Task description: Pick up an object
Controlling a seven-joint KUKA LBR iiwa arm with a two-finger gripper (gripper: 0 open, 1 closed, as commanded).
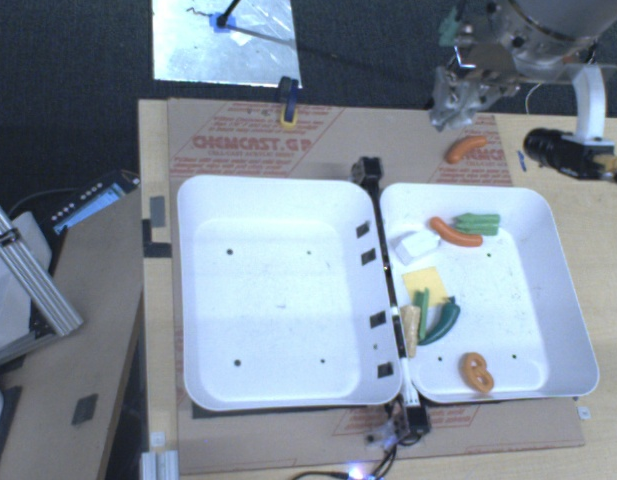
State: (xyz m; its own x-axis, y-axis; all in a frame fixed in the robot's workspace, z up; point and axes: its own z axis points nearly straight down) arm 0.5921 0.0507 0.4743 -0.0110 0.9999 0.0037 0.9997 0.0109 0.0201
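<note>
My gripper (455,108) hangs above the back edge of the bench, beyond the right bin (563,268). Just below it and a little to the right, an orange sausage (466,149) lies on the cardboard outside the bin, apart from the gripper. Inside the right bin are another orange sausage (454,232) touching a green ribbed piece (479,223), a white piece (413,245), a yellow block (425,285), dark green pods (439,320), a tan cone (411,329) and a brown pretzel (477,371).
The left bin (203,268) lies beside the right one, joined by a black hinge strip (385,268). A yellow and blue clamp (287,101) stands at the cardboard's back edge. A shiny sheet (223,23) lies behind the bench.
</note>
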